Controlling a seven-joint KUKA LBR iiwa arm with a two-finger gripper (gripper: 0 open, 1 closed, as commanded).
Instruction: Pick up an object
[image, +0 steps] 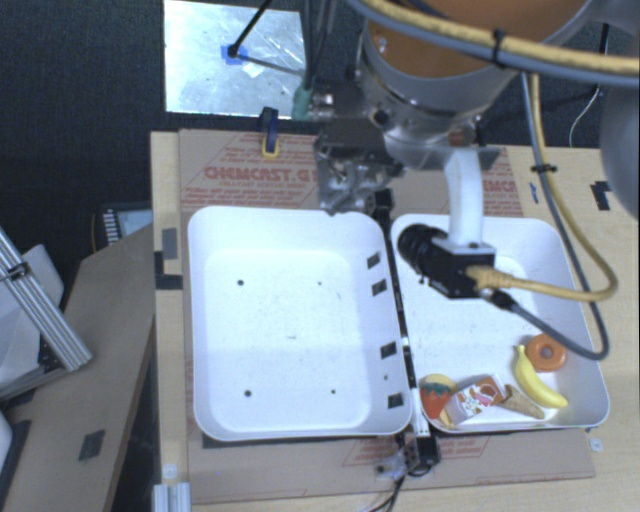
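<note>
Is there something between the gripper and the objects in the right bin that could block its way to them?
Nothing visible does. The gripper is at the bins' far edge; the banana and other items lie in the right bin's near corner, with bare floor between.

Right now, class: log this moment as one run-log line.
gripper: above bins' far edge | fingers: cannot tell | banana, orange, packet: right bin, near corner | pick: not yet

Two bins, left (280, 330) and right (560, 260), are formed of smooth white plastic with a faint sheen. The worktop (130, 330) is seen as matt tan board, overlaid with printed brown cardboard (240, 175). A banana (535, 380) is finished in glossy yellow plastic. The arm's wrist housing (440, 60) is presented in satin grey metal, and its cable (560, 290) is sheathed in smooth yellow.
</note>
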